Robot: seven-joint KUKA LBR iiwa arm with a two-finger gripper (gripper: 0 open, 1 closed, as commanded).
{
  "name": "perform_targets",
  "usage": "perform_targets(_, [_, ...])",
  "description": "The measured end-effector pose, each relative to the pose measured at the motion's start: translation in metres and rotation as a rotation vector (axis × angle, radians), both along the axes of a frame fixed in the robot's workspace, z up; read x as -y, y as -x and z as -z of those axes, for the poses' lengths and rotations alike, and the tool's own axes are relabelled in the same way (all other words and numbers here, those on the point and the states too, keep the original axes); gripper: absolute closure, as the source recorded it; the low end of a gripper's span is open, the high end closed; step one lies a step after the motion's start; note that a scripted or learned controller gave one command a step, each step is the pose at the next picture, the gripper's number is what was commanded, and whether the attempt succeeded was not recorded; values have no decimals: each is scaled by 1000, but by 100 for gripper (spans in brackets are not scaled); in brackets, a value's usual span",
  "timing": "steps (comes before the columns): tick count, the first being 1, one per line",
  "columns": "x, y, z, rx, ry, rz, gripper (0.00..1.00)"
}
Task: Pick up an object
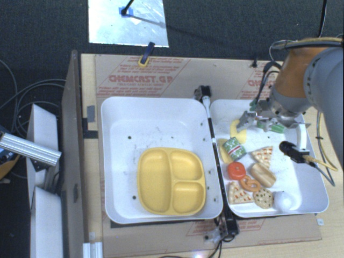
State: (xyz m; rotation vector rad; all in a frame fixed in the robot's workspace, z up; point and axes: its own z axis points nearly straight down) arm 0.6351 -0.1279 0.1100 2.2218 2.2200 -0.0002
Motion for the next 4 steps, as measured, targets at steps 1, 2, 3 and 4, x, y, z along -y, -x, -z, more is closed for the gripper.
perform_targets(1, [62,57,21,-3,0,4,0])
perform_targets(2, [33,87,26,-3,-2,-1,0])
perform_targets(3, [34,84,15,3,0,-3,100])
perform_targets(4, [-28,45,22,10,4,-1,100])
